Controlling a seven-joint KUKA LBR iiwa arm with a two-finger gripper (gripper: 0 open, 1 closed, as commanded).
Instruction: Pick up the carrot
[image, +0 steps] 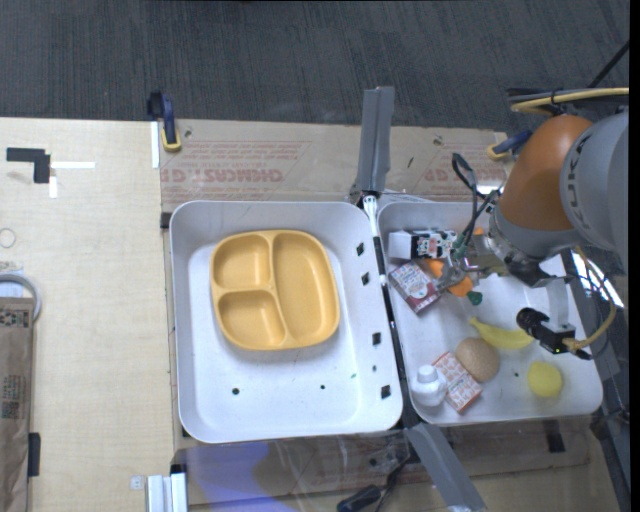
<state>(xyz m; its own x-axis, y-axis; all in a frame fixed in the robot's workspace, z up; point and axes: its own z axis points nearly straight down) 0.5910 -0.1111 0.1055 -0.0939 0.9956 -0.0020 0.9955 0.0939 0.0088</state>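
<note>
The carrot (458, 284) is a small orange piece with a green tip, lying in the upper left part of the right bin (585, 400). My gripper (461, 264) reaches down from the right and sits directly over it, covering part of it. Orange shows on both sides of the gripper tip. The grey arm with its orange band (540, 180) hangs over the bin's far right corner.
Around the carrot lie a white printed box (425, 243) and a red packet (413, 285). Nearer the front are a banana (500, 333), a lemon (545, 379), a brown round item (478, 359), a red-white carton (458, 382) and a white bottle (427, 385). The left bin (200, 390) holds a yellow divided plate (275, 290).
</note>
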